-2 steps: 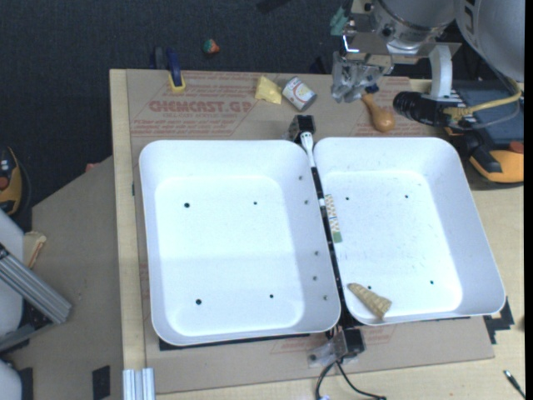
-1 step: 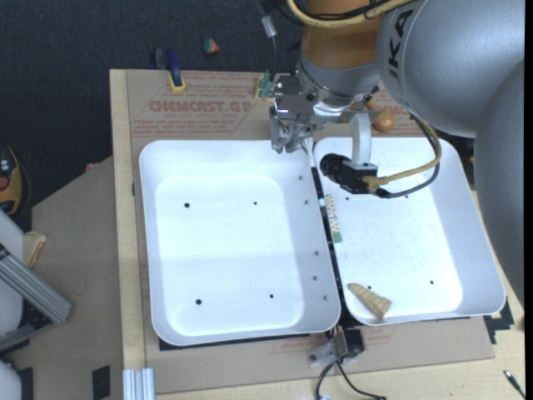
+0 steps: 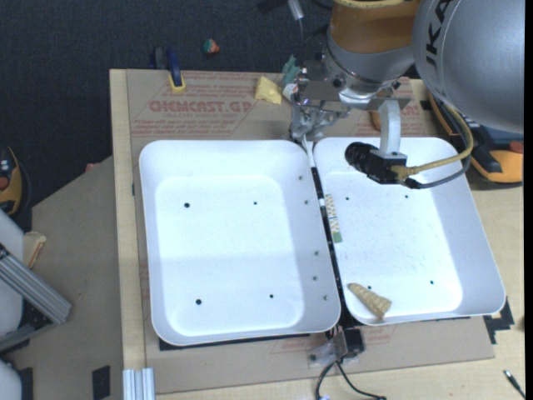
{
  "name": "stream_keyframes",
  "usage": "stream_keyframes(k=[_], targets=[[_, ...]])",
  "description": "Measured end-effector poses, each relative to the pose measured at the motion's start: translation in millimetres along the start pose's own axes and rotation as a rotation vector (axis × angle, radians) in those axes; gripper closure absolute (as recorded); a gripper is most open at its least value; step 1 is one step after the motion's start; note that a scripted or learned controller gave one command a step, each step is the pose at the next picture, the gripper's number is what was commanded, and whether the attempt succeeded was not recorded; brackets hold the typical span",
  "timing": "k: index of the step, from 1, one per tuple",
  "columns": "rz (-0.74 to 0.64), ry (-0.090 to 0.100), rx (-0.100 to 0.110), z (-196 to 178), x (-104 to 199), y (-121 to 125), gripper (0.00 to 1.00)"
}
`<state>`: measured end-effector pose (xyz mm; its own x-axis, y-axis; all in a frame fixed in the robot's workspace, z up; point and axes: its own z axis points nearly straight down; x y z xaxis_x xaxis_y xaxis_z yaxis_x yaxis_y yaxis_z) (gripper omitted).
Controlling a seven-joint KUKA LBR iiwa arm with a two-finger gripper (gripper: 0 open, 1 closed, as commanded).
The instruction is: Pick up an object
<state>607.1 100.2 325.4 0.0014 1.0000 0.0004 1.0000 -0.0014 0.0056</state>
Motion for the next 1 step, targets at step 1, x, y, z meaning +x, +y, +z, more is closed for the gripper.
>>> stream_keyframes(k=[1], targets=[[-0.008, 0.0, 0.015, 99.2, 68.4, 14.6, 1.0]])
